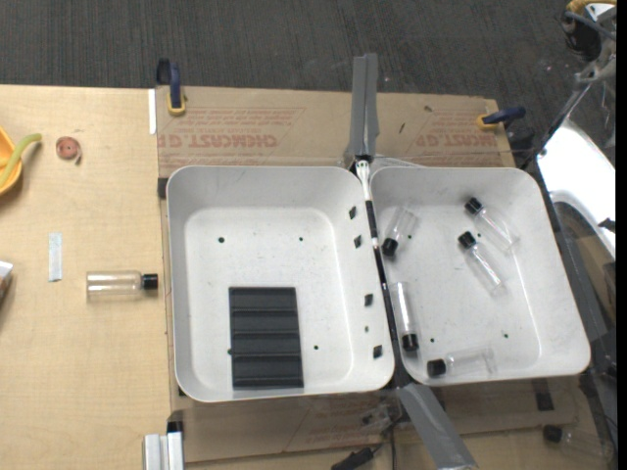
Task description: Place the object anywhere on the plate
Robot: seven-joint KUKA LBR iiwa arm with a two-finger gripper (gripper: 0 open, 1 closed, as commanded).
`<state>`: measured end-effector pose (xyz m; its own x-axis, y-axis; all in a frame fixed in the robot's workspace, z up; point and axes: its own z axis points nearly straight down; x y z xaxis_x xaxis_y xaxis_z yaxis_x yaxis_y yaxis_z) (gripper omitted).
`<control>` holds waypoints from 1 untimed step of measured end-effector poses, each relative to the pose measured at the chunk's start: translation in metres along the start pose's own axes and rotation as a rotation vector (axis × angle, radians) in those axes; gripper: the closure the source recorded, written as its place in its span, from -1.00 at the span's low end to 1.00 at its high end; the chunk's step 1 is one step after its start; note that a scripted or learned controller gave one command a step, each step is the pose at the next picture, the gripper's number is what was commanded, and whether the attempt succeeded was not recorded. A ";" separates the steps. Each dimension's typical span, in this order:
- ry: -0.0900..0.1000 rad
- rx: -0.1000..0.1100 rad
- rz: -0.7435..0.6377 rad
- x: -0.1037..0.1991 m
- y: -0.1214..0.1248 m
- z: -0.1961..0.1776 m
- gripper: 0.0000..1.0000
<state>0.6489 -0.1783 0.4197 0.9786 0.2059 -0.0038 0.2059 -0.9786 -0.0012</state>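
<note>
Five clear black-capped vials (482, 262) are seen scattered in the right bin (549, 292), a dark ribbed plate (265, 337) lies in the left bin (196, 262), no vial has been picked, and the tool's state cannot be told.

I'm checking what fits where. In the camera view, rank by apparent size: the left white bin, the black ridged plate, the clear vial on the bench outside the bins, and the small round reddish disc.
Largest to smallest:
1. left white bin
2. black ridged plate
3. clear vial on the bench
4. small reddish disc

The gaps are all plain; none is a close call.
</note>
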 end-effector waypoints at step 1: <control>0.000 -0.001 -0.001 -0.009 0.043 -0.020 -1.00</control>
<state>0.6488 -0.2227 0.4400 0.9783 0.2071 -0.0034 0.2071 -0.9783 -0.0005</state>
